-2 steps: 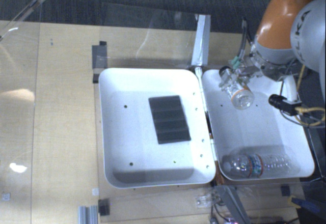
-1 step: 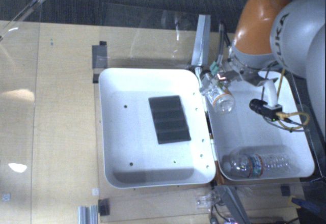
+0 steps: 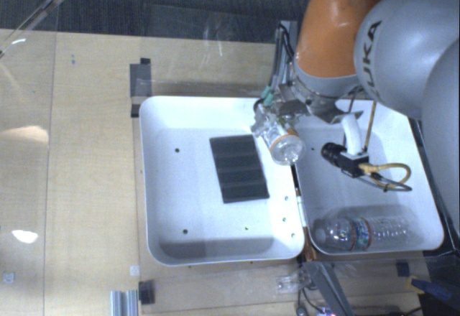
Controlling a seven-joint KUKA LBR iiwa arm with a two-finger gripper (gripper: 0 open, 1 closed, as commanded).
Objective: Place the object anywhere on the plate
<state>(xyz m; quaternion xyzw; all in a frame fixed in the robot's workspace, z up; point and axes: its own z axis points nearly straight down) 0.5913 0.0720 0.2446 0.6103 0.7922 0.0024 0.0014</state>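
Observation:
A black ribbed plate lies flat in the middle of the left bin. My gripper hangs over the divide between the two bins, just right of the plate's upper right corner. A small clear plastic bottle sticks out from between its fingers, tilted down toward the front, and the gripper is shut on it. The bottle is off the bin floor, with its lower end above the left bin's right rim.
A second, larger clear bottle lies on its side at the front of the right bin. A black fitting with a yellow cable hangs from the arm over the right bin. The wrist fills the upper right.

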